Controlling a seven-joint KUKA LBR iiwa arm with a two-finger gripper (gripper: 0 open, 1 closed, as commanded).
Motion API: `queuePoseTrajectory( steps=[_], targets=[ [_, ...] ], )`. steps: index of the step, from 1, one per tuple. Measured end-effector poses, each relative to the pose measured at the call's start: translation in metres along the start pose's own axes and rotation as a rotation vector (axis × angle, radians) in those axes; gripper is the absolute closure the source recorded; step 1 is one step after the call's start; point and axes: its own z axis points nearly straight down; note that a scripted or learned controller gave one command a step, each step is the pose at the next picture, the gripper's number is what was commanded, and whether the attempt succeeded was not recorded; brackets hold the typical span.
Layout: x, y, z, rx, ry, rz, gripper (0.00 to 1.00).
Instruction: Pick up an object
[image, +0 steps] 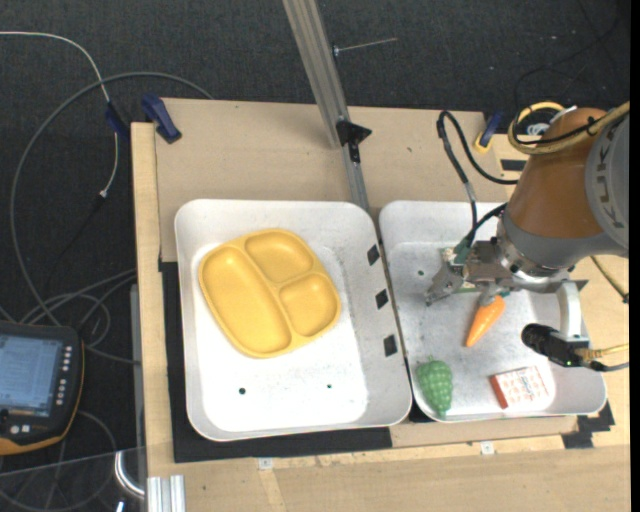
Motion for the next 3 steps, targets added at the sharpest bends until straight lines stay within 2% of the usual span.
queuePoseTrajectory(
  steps=[2,3],
  targets=[
    [0.0,-0.009,0.081,-0.001,0.0,0.0,0.0],
    [0.0,-0.008,0.068,-0.007,0.0,0.0,1.0]
  ],
)
